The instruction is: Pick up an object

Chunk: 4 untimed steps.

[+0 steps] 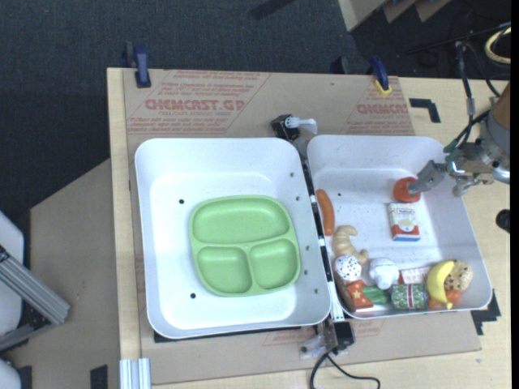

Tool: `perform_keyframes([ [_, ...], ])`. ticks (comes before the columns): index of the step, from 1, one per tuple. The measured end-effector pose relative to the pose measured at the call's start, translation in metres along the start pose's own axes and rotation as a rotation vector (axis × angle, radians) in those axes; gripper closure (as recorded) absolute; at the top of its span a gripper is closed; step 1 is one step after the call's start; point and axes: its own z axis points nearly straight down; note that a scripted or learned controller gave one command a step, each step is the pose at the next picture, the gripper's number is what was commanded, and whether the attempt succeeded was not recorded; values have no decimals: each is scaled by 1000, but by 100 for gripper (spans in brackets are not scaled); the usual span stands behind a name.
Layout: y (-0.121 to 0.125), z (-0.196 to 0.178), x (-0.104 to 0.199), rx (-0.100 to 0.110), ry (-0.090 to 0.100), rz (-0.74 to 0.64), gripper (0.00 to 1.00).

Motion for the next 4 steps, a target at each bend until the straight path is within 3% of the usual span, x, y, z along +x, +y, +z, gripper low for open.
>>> perform_keyframes([
  [1, 39, 127, 14, 2, 2, -3, 0],
  [2, -24, 122, 8, 6, 2, 3, 0],
  [3, -21, 111, 9, -1, -1, 2, 100],
  [4, 26, 120, 72, -5, -1, -6, 100],
])
